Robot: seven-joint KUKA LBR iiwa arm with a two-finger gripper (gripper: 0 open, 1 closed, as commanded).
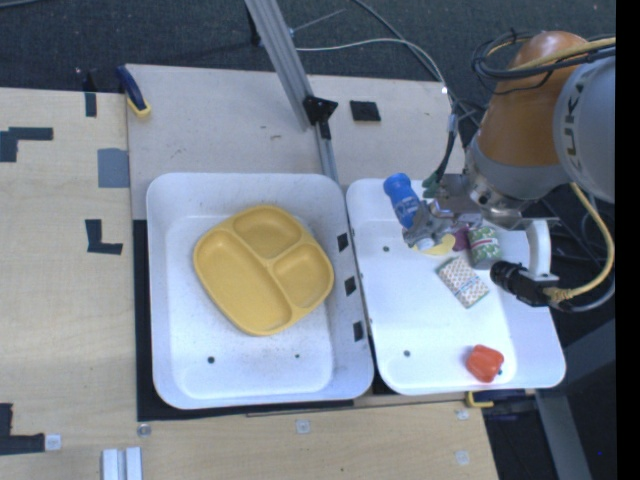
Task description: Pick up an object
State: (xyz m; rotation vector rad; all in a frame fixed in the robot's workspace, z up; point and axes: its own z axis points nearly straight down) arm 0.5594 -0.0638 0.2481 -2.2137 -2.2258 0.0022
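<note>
Upper right of the frame, the gripper (437,226) sits low over the right bin (400,318), among a blue bottle (402,198) and small packets (464,282); its grip can't be judged. Best bet: centre squarely on one item before lifting.

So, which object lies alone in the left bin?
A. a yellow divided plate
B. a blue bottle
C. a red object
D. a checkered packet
A: the yellow divided plate sits by itself in the left bin, while the blue bottle, the checkered packet and the red object are all in the right bin.
</note>
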